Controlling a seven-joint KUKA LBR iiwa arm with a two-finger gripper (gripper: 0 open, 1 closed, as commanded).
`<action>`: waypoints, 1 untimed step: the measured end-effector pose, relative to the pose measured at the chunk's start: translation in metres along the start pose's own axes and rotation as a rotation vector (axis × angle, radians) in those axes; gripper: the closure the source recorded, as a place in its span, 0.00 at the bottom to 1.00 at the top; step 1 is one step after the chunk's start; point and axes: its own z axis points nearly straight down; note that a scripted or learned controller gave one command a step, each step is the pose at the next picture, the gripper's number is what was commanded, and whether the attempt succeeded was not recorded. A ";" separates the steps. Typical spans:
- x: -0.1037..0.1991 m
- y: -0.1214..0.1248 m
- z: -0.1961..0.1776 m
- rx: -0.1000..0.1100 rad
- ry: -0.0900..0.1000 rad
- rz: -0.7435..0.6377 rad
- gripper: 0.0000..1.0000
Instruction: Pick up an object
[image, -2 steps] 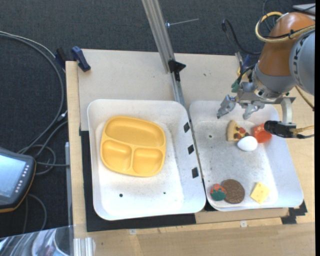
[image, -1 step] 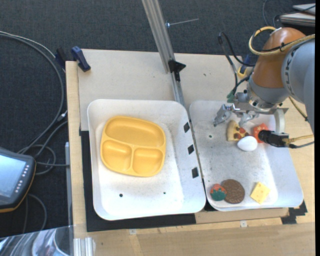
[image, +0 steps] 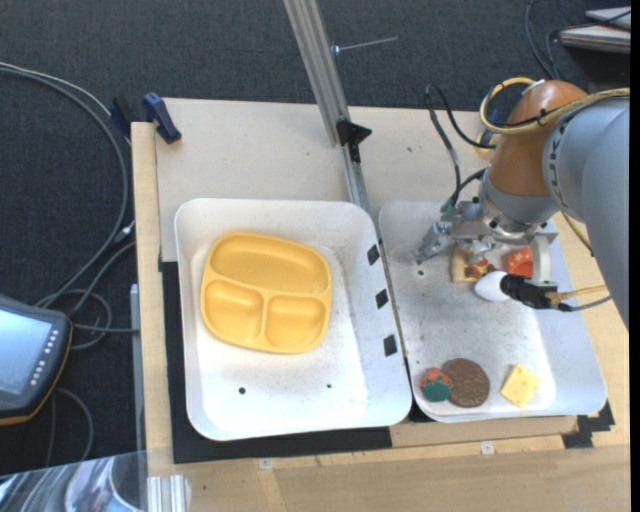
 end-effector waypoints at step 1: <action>0.001 0.002 -0.014 -0.005 0.001 0.000 1.00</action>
